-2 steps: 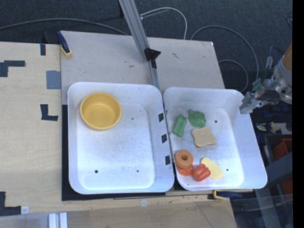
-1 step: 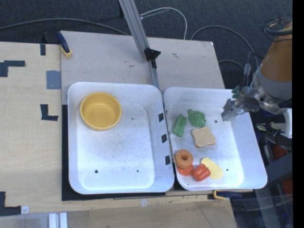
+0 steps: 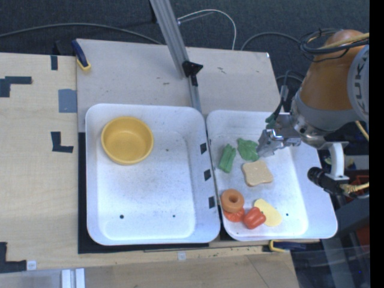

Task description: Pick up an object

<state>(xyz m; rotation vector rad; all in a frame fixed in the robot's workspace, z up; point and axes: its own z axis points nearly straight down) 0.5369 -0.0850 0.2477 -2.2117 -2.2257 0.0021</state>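
The right bin (image 3: 312, 221) holds several toy foods: a green pod (image 3: 227, 158), a green leafy piece (image 3: 246, 149), a tan bread slice (image 3: 257, 173), an orange doughnut (image 3: 232, 199), a red pepper (image 3: 253, 218) and a yellow piece (image 3: 269, 213). My gripper (image 3: 268, 143) hangs over the right bin's upper middle, just right of the leafy piece and above the bread slice. Nothing shows between its fingers.
A yellow bowl (image 3: 126, 139) sits at the upper left of the left bin (image 3: 150, 221). A grey metal pole (image 3: 171, 32) slants down to the bins' shared far edge. Cables lie on the dark floor behind the bench.
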